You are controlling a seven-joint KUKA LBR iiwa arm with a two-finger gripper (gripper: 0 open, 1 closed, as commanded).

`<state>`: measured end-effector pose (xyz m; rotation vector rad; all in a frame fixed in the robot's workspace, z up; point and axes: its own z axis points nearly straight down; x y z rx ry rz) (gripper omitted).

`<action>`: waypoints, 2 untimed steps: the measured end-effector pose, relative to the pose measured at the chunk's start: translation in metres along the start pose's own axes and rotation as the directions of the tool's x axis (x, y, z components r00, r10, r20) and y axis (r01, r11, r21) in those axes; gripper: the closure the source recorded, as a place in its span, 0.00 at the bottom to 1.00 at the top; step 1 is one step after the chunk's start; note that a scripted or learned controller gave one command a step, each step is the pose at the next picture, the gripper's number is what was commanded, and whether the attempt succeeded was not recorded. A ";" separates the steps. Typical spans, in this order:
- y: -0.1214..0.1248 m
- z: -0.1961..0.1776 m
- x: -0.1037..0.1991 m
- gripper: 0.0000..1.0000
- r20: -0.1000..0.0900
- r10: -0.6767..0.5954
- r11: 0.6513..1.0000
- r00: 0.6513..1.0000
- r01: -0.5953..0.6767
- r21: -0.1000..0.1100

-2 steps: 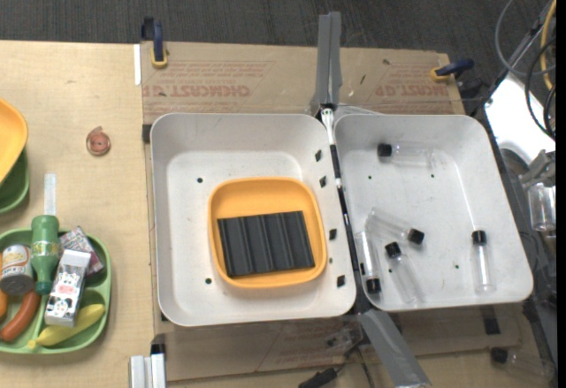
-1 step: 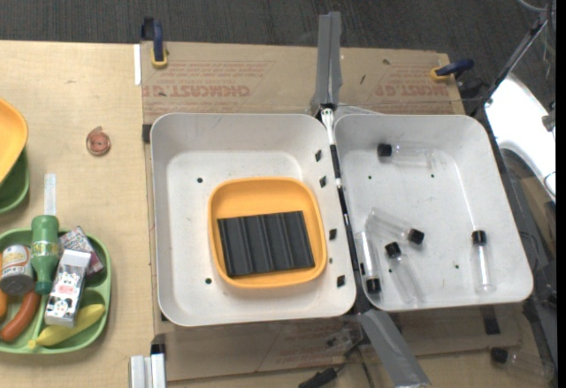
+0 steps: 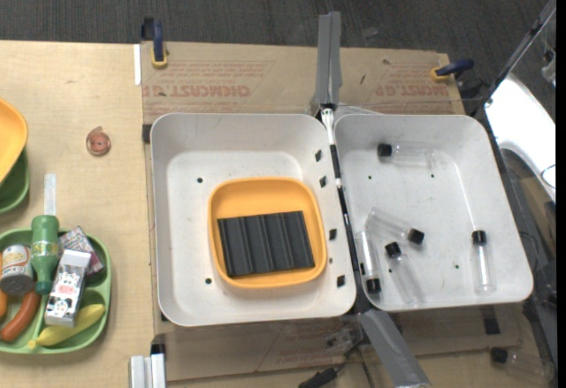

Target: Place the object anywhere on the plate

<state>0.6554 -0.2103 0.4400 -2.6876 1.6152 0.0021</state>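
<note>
Dark carpeted floor borders the top of the scene, and below it the bench carries a sheet of printed cardboard with two shallow white bins side by side on it. We see an orange plate sitting in the middle of the left bin, and a dark ribbed object lies flat on it — inside the rim, roughly centred, with orange showing all round its edges.

We judge the task to be essentially done as things lie: the object rests on the plate, which is all the instruction asks. Nothing looks left except perhaps confirming it sits stable, and it appears level.

The right bin holds several clear vials with black caps, scattered near its lower half and one nearer the top; we take these as bystanders, though we cannot rule out that one of them was the intended thing. If so, none of them is on the plate.

Of the end effector we cannot tell the state — whether its tips stand apart or together is not something this moment lets us judge.

Off to the left, a green tray of toy food and a small bottle sits well apart from the bins.
</note>
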 end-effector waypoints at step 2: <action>0.030 0.158 -0.040 1.00 0.000 -0.111 0.994 0.994 0.111 -0.002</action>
